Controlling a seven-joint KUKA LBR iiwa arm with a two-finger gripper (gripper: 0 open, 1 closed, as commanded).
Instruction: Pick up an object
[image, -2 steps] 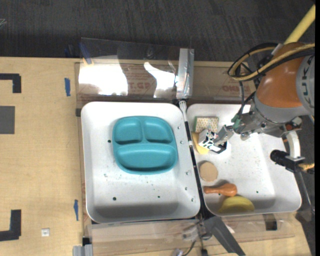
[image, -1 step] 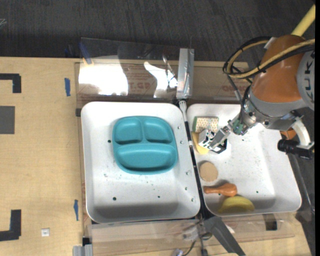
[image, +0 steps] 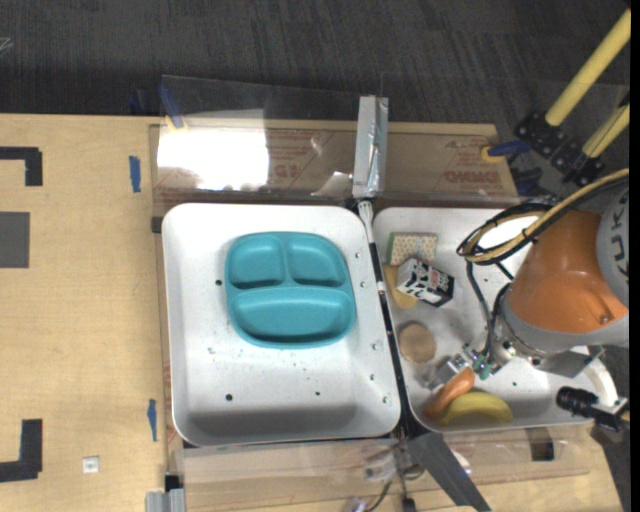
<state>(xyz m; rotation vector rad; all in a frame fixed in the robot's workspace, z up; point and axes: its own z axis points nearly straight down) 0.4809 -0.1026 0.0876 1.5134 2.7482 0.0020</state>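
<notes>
My gripper (image: 468, 362) is down low in the right bin (image: 520, 385), under the arm's orange band (image: 560, 275). Its tip sits just above an orange carrot-shaped toy (image: 450, 387), which lies against a yellow banana (image: 480, 407) at the bin's front edge. A tan round piece (image: 417, 343) lies just left of the gripper. Farther back sit a black-and-white carton (image: 425, 282) and a pale green-edged block (image: 413, 246). The arm hides the right half of this bin.
The left bin (image: 200, 380) holds a teal divided plate (image: 290, 288). A narrow wall (image: 383, 320) separates the two bins. Cables (image: 500, 240) loop over the back of the right bin. Yellow bars (image: 595, 60) stand at the far right.
</notes>
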